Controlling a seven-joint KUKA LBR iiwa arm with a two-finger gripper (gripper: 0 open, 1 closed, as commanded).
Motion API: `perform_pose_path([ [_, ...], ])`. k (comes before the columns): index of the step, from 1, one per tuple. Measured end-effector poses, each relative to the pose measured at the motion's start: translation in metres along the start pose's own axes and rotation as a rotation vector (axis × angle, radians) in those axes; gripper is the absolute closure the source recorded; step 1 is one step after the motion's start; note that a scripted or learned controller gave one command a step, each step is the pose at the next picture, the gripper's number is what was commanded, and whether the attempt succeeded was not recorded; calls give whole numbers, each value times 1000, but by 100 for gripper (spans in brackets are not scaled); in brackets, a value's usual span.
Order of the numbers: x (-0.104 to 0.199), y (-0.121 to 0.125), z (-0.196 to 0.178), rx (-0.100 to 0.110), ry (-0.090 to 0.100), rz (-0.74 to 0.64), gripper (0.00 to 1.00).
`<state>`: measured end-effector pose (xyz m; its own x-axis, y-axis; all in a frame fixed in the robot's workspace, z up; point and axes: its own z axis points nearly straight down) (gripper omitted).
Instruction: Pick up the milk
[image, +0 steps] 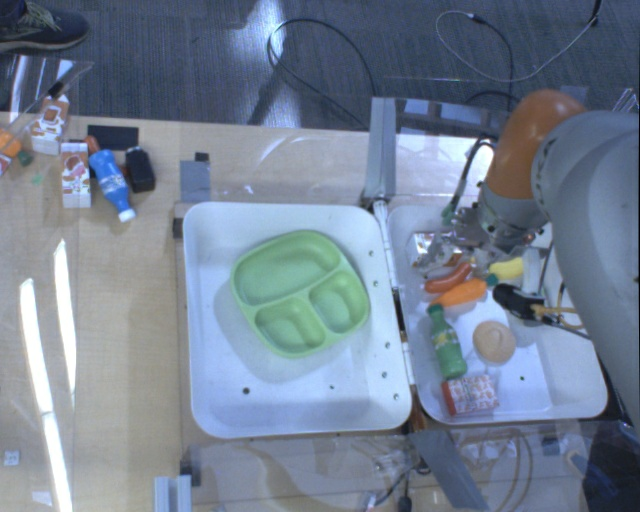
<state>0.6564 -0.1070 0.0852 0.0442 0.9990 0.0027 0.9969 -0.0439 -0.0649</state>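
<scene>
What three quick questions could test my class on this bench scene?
1. True or false: the green divided plate lies in the left bin.
2. The green bottle lies: A) in the right bin; B) on the plate; C) in the left bin.
3. Fill in: the gripper hovers over the ___ bin.
Key: 1 true; 2 A; 3 right.

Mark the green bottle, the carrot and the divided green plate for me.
green bottle (446, 343), camera view, right bin: mid-body, on the label.
carrot (461, 293), camera view, right bin: middle of its orange length.
divided green plate (285, 275), camera view, left bin: floor of the large compartment.
</scene>
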Motion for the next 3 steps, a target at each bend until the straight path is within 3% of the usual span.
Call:
perform_pose_path([
  [1, 4, 1, -10, -2, 1, -10, 100],
  [2, 3, 1, -10, -1, 0, -9, 0],
  [3, 5, 2, -21, -6, -1, -18, 100],
])
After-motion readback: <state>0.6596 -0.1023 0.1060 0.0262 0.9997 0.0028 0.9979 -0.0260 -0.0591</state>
